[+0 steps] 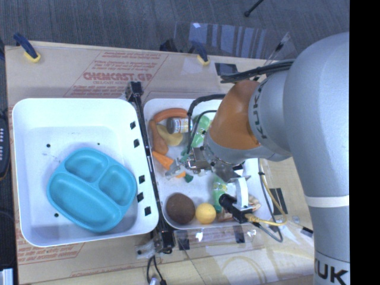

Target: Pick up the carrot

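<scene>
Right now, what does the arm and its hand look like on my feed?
The arm is bulky, rounded and light grey, with a glossy orange band above the wrist and dark KUKA lettering on both. Black cables loop by the wrist. The hand is a small grey metal assembly over the right bin; its detail is too cluttered to read.

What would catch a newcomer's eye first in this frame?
The big grey arm with its orange band covers much of the right bin, reaching down among cluttered toy food. In the left bin lies a bright blue divided plate. A brown ball and yellow ball sit at the right bin's near edge.
</scene>
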Robot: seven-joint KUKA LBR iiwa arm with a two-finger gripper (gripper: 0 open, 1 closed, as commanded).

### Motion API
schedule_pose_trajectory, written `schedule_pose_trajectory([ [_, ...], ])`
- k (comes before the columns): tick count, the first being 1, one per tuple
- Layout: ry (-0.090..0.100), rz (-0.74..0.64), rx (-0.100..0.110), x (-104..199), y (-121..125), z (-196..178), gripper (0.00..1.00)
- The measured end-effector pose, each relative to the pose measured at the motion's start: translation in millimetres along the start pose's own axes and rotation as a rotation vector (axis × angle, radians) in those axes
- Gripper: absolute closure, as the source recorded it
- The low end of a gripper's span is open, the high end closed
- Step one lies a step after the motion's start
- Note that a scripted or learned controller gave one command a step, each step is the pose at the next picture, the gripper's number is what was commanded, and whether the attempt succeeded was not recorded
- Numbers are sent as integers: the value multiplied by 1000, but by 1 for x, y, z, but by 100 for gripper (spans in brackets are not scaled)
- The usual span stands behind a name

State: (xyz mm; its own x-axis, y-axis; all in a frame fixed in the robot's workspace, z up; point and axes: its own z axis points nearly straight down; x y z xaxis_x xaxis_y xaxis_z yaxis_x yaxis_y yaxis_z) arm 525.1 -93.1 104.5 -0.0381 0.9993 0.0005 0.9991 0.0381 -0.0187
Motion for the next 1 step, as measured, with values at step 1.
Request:
schedule_pose_trajectory([
  [1, -1, -11, -1, 0, 2, -13, 100],
])
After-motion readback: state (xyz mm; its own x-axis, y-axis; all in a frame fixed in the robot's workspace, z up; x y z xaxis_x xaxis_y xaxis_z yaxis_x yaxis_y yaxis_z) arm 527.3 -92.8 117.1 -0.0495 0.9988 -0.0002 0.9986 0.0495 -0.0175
